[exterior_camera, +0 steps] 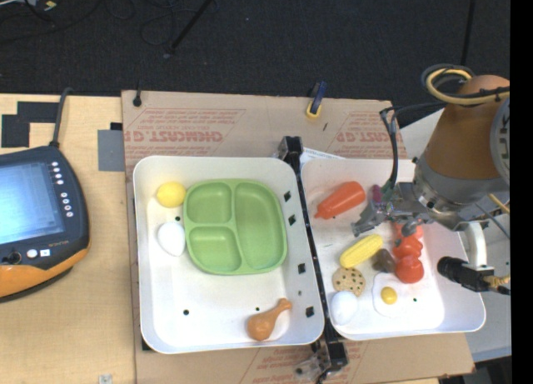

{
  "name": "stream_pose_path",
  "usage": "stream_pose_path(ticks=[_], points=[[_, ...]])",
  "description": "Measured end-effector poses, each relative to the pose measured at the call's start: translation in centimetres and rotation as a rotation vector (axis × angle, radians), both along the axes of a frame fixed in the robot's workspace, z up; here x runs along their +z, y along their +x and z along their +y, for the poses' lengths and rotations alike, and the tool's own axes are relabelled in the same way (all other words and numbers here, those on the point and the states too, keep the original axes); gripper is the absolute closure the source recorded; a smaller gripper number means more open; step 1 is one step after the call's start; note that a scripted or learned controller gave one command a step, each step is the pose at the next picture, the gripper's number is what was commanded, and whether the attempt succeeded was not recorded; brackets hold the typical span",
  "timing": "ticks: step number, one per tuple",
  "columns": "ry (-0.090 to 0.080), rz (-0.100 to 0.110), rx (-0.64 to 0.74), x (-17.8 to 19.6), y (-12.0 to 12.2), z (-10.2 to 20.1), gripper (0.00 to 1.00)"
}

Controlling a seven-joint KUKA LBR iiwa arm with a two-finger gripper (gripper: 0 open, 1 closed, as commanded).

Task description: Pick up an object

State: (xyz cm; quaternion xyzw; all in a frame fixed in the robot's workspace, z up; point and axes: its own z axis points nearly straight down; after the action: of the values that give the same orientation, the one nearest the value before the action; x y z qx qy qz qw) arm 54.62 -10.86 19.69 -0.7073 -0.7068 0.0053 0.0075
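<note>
Two white bins are set side by side on the bench. A green tray (234, 227) is kept in the left bin (158, 324). In the right bin (450, 317), the gripper (391, 216) is lowered over crowded toy food, nearest a yellow corn (361, 251); whether it is open or closed cannot be told.

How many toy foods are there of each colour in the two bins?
Yellow: 2, lemon, corn
White: 3, egg, egg, fried egg
Orange: 1, carrot
Red: 1, tomatoes
Brown: 2, drumstick, cookie
Total: 9
</note>
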Motion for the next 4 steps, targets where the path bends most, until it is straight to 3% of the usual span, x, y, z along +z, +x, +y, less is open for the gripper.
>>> stream_pose_path(ticks=[1, 3, 4], points=[[-0.001, -0.013, 0.002, 0.8, 0.3, 0.0, 0.00], [-0.001, -0.013, 0.003, -10.7, -0.2, 0.0, 0.00], [0.000, -0.010, -0.005, -9.6, -0.3, -0.2, 1.00]])
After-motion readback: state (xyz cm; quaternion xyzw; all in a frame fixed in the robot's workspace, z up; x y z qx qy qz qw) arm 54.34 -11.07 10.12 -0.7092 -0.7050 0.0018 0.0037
